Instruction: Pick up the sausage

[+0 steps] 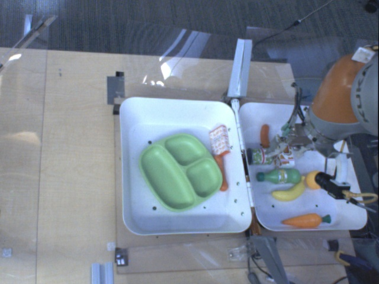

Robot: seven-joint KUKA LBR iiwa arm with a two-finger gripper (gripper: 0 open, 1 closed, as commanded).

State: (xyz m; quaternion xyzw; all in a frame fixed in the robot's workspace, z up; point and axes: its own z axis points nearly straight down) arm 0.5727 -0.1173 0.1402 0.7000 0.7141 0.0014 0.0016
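A short reddish-brown sausage [265,136] lies in the right bin [355,220], near its left wall at the back. My gripper [288,144] hangs low over the middle of that bin, a little to the right of the sausage and apart from it. Its tips are lost among small items below it, over a red-and-white packet [285,154]. I see nothing of the sausage between the fingers.
The right bin also holds a small can [258,156], a green bottle [279,176], a banana [288,193] and a carrot [305,220]. In the left bin [177,220] are a green divided plate [177,171], a snack packet [219,139] and an orange-red stick [222,171].
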